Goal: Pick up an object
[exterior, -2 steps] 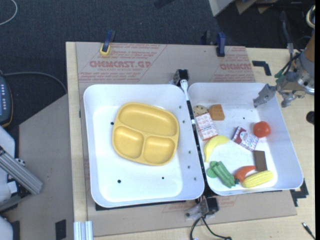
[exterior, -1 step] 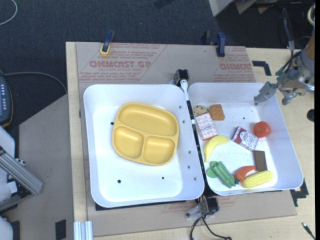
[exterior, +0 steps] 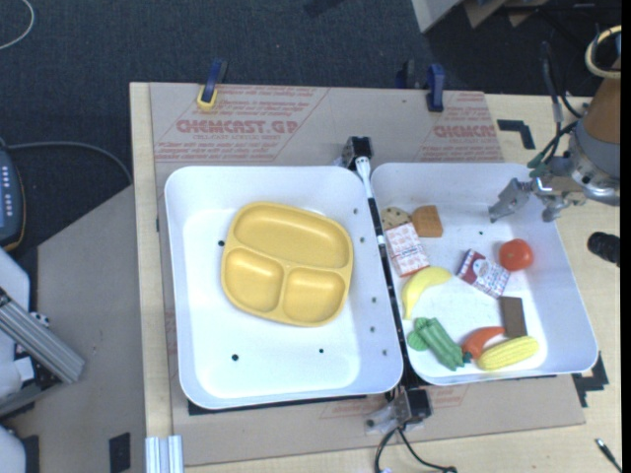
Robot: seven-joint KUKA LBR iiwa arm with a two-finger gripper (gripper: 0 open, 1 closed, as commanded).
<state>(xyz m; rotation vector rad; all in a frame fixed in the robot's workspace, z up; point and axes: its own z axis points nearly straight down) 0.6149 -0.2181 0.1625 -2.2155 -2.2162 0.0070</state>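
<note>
With the gripper poised over the right bin, its jaws apart and gripping nothing, we should lower them squarely astride the tomato (lying near, just below them, clear of the other toys) before closing.

Both bins looking like smooth white plastic w/ a soft sheen: left bin, right bin. Tray showing as yellow plastic, smooth, semi-gloss, light catching on its ridges. Bench top looking like matt brown board, printed in red. Tomato appearing glossy, plastic-like; banana, corn and bean reading as smooth plastic too. Packet looking like printed paper or film, can't tell which. Gripper showing dull grey metal. Floor appearing as dark, rough carpet.
</note>
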